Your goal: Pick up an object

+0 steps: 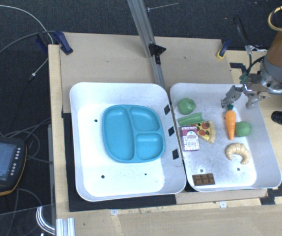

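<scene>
The claw (240,96) hangs wide open and holds nothing, just past the far tip of the carrot (230,123) in the right bin (259,181), and it might bump the green ball (242,129) touching the carrot.

The arm (280,58) was a rounded body in two colours: an orange band above, pale grey metal below it at the wrist. The grey part ended in a flatter, silvery flange. Thin dark cables ran along its left side, with a small green-blue spot where they met the metal fittings. The gripper (241,97) was bare grey metal, built of small angular blocks and brackets, and its two fingers (229,98) were short, slim and darker at the tips. No lettering or markings could be made out on any part.
</scene>
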You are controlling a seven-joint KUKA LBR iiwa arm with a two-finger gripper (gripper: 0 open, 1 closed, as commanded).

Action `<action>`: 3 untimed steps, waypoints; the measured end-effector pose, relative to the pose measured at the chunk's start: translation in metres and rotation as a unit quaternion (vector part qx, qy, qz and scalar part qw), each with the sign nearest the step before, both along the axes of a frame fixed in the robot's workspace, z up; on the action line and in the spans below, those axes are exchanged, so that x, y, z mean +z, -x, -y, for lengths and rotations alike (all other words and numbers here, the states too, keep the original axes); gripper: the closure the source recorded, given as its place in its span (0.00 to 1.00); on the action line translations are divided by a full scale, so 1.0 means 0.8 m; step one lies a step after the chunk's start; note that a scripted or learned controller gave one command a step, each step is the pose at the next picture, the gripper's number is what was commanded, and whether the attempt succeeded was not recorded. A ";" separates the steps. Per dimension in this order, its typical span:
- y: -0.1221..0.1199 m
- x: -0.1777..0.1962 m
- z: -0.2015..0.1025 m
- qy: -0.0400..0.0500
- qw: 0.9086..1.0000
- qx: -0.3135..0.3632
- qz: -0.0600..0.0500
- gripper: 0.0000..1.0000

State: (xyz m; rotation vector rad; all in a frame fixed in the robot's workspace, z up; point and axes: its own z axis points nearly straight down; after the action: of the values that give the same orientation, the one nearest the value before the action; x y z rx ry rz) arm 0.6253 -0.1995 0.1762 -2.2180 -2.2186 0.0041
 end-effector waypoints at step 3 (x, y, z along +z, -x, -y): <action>0.007 0.032 -0.010 0.001 1.000 0.001 0.006 1.00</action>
State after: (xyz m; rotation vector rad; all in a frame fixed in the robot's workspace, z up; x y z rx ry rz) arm 0.6194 -0.1913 0.2016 -2.2231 -2.2277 -0.0057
